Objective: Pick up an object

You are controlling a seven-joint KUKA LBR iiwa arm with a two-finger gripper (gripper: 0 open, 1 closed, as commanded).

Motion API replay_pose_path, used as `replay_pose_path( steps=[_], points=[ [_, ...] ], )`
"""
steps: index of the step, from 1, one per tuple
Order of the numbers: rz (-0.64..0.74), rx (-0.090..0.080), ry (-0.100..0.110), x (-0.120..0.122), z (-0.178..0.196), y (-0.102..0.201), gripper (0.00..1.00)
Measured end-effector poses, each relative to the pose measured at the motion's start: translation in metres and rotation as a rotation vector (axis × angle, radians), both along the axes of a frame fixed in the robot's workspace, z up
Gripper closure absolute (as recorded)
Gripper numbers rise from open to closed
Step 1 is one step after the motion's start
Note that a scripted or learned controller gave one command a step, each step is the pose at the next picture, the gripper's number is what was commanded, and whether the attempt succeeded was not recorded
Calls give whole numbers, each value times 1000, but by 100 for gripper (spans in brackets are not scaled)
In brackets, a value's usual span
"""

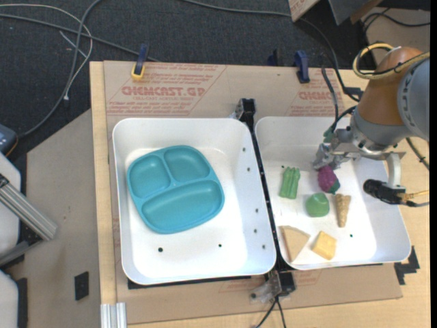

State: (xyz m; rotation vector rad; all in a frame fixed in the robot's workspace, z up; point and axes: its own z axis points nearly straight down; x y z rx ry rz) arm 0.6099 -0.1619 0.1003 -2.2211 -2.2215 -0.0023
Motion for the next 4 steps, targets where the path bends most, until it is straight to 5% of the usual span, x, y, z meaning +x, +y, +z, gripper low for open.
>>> replay_pose_path(
  steps=[2,4],
  points=[
    [1,-3,-7,6,120,2,100],
    [1,-2,-4,3,197,8,100]
  ],
)
